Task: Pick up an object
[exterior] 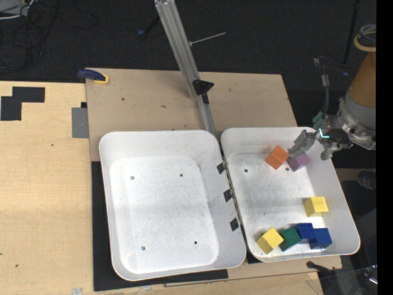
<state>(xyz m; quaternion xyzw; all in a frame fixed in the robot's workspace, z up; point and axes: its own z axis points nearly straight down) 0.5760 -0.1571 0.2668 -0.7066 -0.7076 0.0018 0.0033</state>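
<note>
My gripper [313,147] hangs over the far right part of the right bin [245,141], coming in from the right edge. Its two fingers stand apart, open, with nothing between them. A purple block [299,161] lies just under and in front of the left finger [301,143]; whether they touch I cannot tell. An orange block [277,157] sits right beside the purple one, to its left. Further forward lie a yellow block [316,206] and, at the front rim, a cluster of a yellow block [269,240], a green block [290,237] and a blue block [313,235].
The left bin [116,146] sits beside the right one, joined by black clips [228,195]. A slanted aluminium post [184,54] rises behind the bins. Wooden bench surface [37,183] extends to the left.
</note>
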